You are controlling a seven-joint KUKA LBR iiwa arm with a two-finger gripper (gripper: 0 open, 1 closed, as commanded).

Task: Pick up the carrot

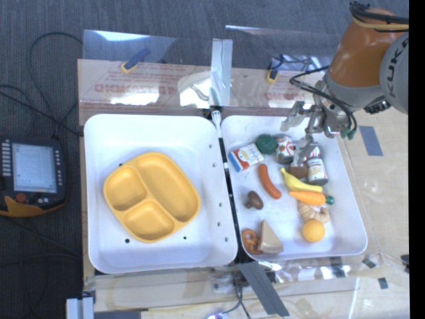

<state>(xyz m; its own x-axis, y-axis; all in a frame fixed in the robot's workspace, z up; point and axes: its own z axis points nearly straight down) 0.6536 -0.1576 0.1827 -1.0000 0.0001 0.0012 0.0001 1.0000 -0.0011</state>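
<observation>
While gripper (307, 126) hovers — opening unclear | carrot (307, 197) lies partly under banana (297, 181)

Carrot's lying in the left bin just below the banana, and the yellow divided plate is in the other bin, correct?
Not quite. The camera view shows the carrot in the right bin, just below the banana. The yellow divided plate is in the other bin, the left bin.

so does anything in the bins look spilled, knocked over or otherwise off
Nothing stands out. The toy food sits loosely crowded in the right bin, the carrot lying flat beside the banana. The yellow divided plate rests level in the left bin.
</observation>
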